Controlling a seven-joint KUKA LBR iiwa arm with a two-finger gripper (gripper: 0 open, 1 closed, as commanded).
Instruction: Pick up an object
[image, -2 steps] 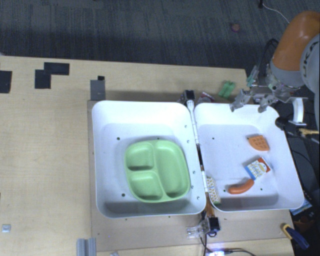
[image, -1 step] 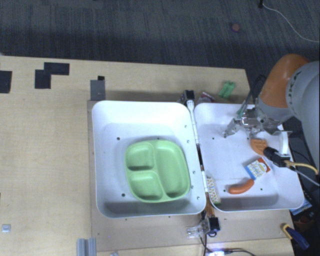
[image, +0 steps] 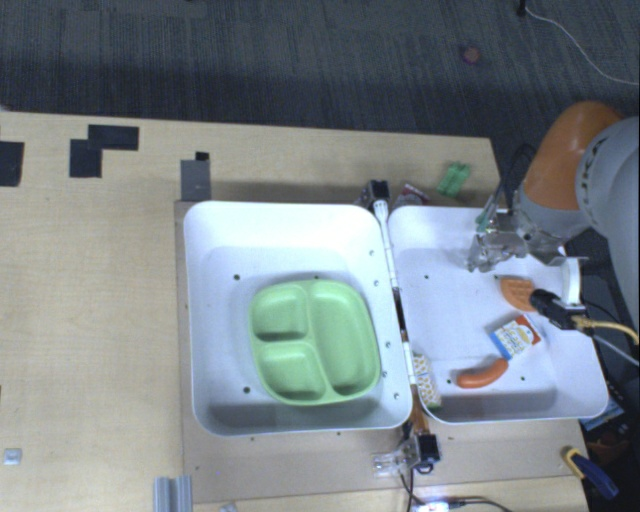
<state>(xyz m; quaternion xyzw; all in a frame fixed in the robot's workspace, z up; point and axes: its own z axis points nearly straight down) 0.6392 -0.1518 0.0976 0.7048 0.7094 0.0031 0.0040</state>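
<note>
Bench (image: 90, 330), pale wood, carries both bins.

Left bin (image: 215, 250): holds a green three-compartment plate (image: 313, 340) lying flat mid-floor. Nothing else in it.

Right bin (image: 440, 300): holds all the small pickable items, grouped toward its right and near side.

Arm (image: 575, 165) reaches in over the right bin's far right corner. Gripper (image: 492, 252) sits above bare bin floor in the far half, with nothing seen in it. Cannot tell whether it is spread or closed.

Step, as judged: approach, nothing taken yet.

Candidates:
- Toy sausage (image: 481, 375), near the bin's near wall and clear on all sides, so likely the easiest take.
- Small blue-and-orange packet (image: 516, 337), just beyond the sausage. It lies flat, so probably harder to pinch.
- Orange piece (image: 516, 291), nearest the gripper and partly covered by robot hardware.

Next move calls for shifting toward the near right, lining up over one item, then descending.

In the way: the bin's right wall close to the items. The packet and sausage lie near each other, so there is a risk of nudging one while taking the other.

A small green object (image: 455, 178) lies outside the bins on the bench, well apart.
</note>
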